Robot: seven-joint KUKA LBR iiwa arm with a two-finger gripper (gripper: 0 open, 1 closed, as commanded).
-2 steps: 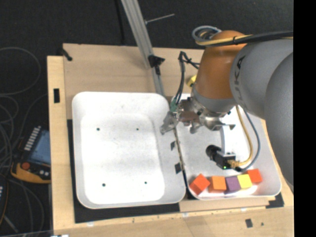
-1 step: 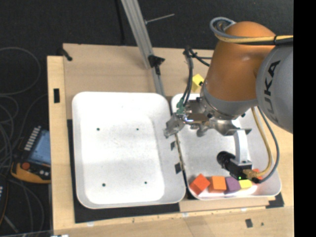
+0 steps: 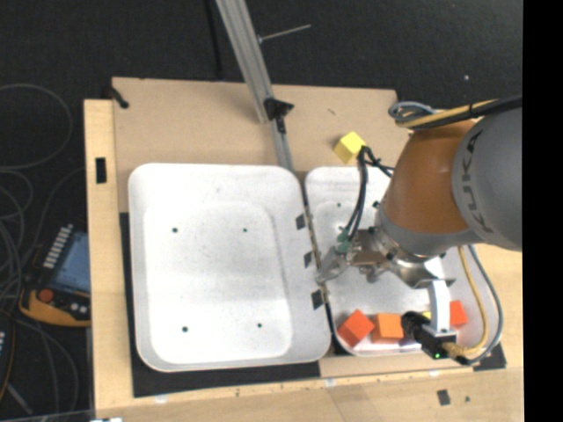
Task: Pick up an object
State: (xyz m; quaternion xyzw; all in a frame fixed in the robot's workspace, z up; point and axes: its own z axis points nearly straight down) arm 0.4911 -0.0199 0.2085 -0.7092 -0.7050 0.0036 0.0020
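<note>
Grey-and-orange arm (image 3: 440,192) covers the right shallow white bin (image 3: 330,187); pincer (image 3: 339,258) state cannot be told; orange blocks (image 3: 356,326) near bench's front edge.

Arm (image 3: 444,187) bends down — gripper (image 3: 339,258) low, pointing left.

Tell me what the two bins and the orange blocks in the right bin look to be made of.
Left bin and right bin: likely moulded plastic, matte white, with rounded corners and rolled rims. Orange blocks: solid, flat-faced with crisp edges and a dull finish, perhaps foam, painted wood or plastic; the view leaves it open.
</note>
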